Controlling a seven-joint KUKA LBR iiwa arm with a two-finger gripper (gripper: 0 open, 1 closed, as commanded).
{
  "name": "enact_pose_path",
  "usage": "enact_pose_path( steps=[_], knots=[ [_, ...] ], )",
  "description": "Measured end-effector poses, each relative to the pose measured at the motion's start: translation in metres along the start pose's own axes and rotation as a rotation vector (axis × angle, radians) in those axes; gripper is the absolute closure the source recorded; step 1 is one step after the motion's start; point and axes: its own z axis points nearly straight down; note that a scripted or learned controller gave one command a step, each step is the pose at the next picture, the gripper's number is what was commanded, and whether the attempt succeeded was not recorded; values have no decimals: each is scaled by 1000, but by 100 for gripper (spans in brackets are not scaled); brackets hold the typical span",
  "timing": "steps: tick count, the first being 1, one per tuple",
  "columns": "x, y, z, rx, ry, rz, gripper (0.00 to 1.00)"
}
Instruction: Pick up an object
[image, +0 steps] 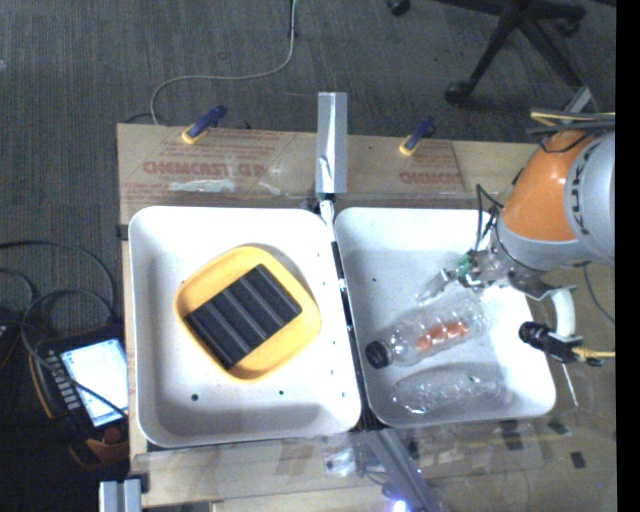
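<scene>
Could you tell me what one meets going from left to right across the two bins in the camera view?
Left bin → yellow tray → right bin → bottle with black cap → arm.

The grey arm (orange band above its wrist) reaches in from the right.

The brown bench carries two white bins side by side, the left bin and the right bin.
</scene>
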Motion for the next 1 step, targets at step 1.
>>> enact_pose_path(
  steps=[1],
  knots=[
    [-21, -39, 31, -12, -3, -204, 0]
  ],
)
